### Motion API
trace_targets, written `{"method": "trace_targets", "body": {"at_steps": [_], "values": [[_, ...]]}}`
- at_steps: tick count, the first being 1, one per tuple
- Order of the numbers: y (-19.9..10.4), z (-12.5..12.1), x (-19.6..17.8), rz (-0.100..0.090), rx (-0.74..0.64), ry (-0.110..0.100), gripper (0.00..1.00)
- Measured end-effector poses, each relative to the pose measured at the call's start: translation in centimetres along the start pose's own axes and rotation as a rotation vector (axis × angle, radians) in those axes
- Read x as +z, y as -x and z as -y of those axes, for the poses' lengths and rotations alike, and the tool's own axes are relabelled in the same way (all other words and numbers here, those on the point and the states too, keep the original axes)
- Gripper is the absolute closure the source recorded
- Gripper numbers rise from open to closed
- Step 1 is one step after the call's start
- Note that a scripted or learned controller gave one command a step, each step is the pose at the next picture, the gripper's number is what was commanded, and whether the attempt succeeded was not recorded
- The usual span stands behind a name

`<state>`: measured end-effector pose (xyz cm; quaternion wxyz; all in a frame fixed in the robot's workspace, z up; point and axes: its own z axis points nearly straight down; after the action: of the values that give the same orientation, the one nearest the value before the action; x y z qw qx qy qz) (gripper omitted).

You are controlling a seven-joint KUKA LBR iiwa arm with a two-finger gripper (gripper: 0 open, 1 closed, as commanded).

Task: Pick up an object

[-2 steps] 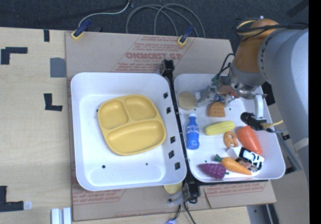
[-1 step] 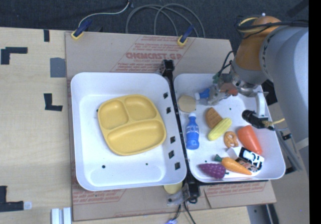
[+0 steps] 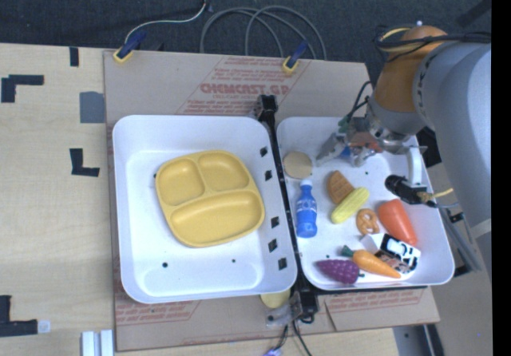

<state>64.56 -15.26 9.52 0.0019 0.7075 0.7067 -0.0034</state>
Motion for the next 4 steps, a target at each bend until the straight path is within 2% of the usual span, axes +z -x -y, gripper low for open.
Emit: {"method": "trace_targets", "body": {"at_steps": [1,2,3,4], "values": [[-1.1,6.2,0.8,-0.004,-0.001,0.010,0.00],[0.4,9.9,0.8,-0.004,-0.002,0.014,0.00],[-2.0,1.6,0.9,-0.005,-0.007,0.009,0.00],[-5.4,4.5,0.8,-0.003,-0.004,0.008,0.00]]}}
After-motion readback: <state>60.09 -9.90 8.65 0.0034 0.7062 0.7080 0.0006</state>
